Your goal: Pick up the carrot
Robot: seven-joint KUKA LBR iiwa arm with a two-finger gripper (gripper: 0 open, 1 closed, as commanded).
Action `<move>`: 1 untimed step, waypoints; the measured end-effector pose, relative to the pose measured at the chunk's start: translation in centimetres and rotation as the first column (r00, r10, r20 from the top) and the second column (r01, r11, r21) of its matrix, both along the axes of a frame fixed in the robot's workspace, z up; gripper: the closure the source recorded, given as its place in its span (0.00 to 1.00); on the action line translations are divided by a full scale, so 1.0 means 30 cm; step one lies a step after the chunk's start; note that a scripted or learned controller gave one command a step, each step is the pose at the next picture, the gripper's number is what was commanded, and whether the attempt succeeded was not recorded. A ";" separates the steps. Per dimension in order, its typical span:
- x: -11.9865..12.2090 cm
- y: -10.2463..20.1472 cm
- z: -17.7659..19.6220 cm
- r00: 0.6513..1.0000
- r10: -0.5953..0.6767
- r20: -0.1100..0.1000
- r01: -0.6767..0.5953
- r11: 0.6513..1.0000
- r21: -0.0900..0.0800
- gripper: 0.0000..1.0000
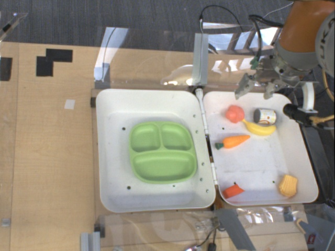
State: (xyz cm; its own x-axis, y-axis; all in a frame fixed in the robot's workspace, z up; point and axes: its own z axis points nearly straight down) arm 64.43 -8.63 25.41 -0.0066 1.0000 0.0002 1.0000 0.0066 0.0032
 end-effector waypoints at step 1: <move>-0.150 -0.117 -0.433 0.994 0.107 -0.002 -0.107 0.994 0.000 0.00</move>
